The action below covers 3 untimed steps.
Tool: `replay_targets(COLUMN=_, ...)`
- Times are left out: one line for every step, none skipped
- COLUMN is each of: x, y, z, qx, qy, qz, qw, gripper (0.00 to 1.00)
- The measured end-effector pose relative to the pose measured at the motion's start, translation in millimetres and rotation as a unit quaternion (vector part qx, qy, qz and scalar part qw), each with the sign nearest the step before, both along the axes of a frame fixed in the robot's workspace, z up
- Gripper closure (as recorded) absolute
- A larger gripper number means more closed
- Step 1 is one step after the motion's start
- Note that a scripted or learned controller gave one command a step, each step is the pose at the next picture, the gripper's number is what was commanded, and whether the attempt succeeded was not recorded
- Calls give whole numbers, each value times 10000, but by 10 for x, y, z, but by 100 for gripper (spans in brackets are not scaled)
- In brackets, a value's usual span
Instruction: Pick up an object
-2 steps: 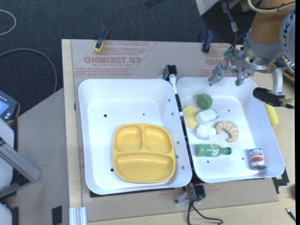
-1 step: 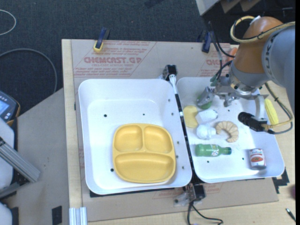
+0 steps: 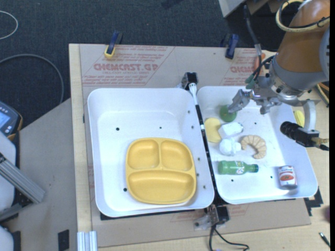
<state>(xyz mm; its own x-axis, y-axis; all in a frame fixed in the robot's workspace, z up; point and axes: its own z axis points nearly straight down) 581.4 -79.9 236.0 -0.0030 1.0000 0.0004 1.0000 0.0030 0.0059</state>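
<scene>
My gripper hangs over the back of the right bin, its two fingers spread apart with nothing between them. Just left of and below the left finger lies a green round object. Further forward in the same bin are a yellow piece, white objects, a croissant, a green bottle lying on its side, and a small red can at the front right.
The left bin holds a yellow divided plate. A black divider clip sits between the bins at the back. Blue and yellow clamps hold the board's far edge.
</scene>
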Motion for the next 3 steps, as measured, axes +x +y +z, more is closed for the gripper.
replay_targets(x=-42, y=-159, z=-879, qx=4, qy=66, qz=-25, qw=10000, gripper=0)
replay_targets(x=-456, y=107, z=651, qx=-5, qy=-52, qz=4, qw=10000, gripper=0)
replay_targets(x=-450, y=326, z=641, qx=-5, qy=9, qz=-2, qw=10000, gripper=0)
